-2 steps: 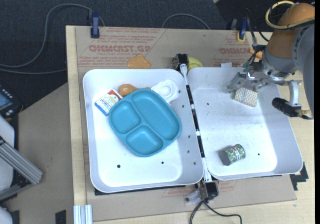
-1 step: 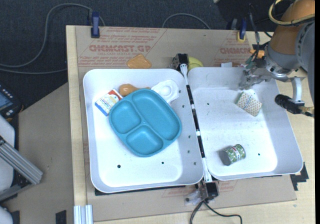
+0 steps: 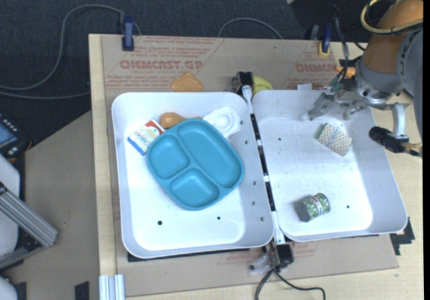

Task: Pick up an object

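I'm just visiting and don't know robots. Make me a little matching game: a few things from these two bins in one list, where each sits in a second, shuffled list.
Things
1. blue divided plate
2. small green can
3. patterned wrapped packet
4. yellow ball

Places
A. on the bench behind the bins, near where they meet
B. lying on its side near the front of the right bin
C. left bin, covering most of its middle
D. back of the right bin, just below the pincer

Pairs: 1-C, 2-B, 3-D, 4-A
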`<control>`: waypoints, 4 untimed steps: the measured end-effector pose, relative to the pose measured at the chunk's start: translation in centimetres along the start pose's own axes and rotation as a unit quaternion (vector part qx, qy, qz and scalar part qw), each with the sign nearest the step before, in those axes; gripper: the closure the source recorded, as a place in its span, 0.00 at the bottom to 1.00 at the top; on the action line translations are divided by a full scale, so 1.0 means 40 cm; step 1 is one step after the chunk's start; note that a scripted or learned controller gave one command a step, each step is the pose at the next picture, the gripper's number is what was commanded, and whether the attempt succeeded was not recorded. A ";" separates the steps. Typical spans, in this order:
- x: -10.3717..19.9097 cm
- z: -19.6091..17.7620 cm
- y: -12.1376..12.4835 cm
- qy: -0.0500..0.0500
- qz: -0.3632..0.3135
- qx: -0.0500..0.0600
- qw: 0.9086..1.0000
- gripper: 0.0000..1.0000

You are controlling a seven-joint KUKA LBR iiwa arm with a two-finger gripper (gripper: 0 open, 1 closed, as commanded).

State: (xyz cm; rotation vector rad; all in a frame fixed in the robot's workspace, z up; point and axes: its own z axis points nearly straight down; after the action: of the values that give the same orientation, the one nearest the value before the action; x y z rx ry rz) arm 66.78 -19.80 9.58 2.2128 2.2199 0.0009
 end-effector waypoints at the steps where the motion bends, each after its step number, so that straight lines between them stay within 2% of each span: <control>1: 0.014 -0.098 -0.103 0.003 0.003 0.004 1.000 0.00; 2: -0.038 -0.116 -0.154 0.002 0.003 0.004 1.000 0.00; 3: 0.003 -0.071 -0.150 0.003 0.001 0.004 1.000 0.00; 4: -0.066 -0.103 -0.140 0.001 0.002 0.001 1.000 0.00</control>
State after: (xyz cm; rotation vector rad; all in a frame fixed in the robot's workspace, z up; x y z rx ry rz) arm 61.16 -22.46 13.70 2.2191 2.2177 0.0015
